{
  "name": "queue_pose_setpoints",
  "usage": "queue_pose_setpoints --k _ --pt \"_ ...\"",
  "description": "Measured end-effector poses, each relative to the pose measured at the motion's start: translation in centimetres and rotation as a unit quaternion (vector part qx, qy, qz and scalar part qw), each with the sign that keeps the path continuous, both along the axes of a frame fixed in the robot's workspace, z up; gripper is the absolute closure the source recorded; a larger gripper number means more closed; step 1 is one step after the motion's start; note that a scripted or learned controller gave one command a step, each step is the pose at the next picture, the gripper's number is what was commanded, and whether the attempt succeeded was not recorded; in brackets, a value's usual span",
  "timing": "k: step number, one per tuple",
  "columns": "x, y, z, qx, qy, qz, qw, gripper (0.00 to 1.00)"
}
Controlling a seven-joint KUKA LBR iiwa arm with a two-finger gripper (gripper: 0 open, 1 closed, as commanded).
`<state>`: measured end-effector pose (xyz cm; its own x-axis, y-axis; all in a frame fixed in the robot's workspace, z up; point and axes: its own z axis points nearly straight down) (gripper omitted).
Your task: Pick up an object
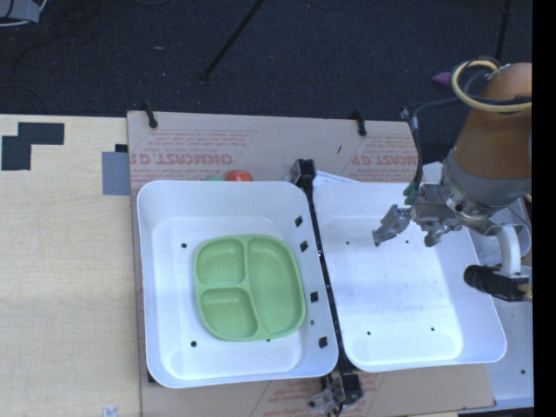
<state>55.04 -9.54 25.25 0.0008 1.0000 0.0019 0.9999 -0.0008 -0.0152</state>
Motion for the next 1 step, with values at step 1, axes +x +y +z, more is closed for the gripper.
queue_pose_setpoints --k 1 --pt "0.21 -0.01 0.63 -0.0005 -0.006 0.001 1.0 0.0"
